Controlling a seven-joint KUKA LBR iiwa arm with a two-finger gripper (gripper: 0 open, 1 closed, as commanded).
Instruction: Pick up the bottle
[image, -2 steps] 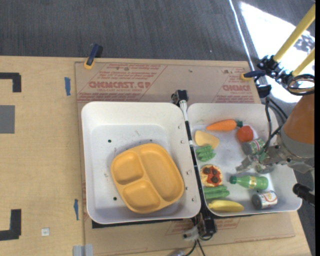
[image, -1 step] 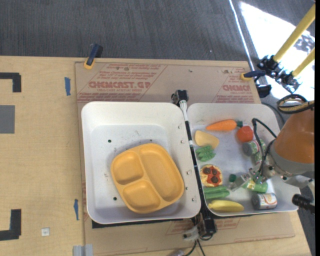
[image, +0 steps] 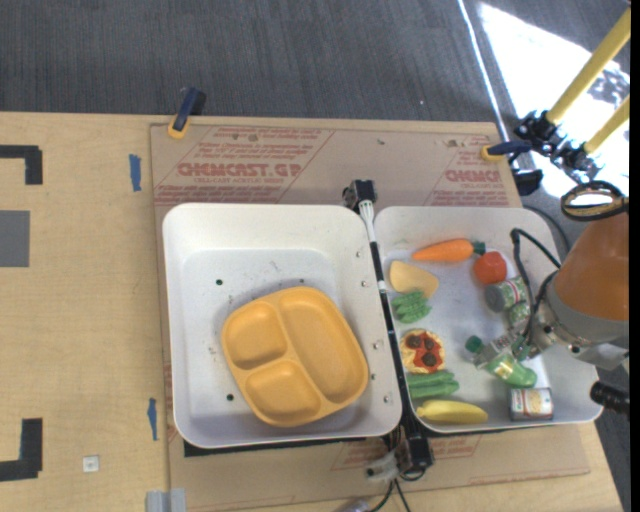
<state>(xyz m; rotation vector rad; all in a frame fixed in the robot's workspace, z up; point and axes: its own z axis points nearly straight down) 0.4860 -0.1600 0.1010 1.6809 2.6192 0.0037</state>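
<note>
Camera view: bottle (image: 512, 371) lies tilted in right bin (image: 455, 290), near-right, beside a can (image: 531, 402). Gripper (image: 525, 340) sits just above it, presumably lining up a grasp; finger opening cannot be told.

Left bin (image: 190, 240) carries a yellow divided plate (image: 293, 355), sitting a touch toward its near side. Over in the right bin (image: 450, 222): a carrot (image: 443, 251) at the far end, a tomato (image: 490, 267) just beside it, a pizza slice (image: 423, 349) near the divider, green beans (image: 431, 384) below that, a banana (image: 450, 410) and a small can (image: 531, 402) along the near wall.
</note>
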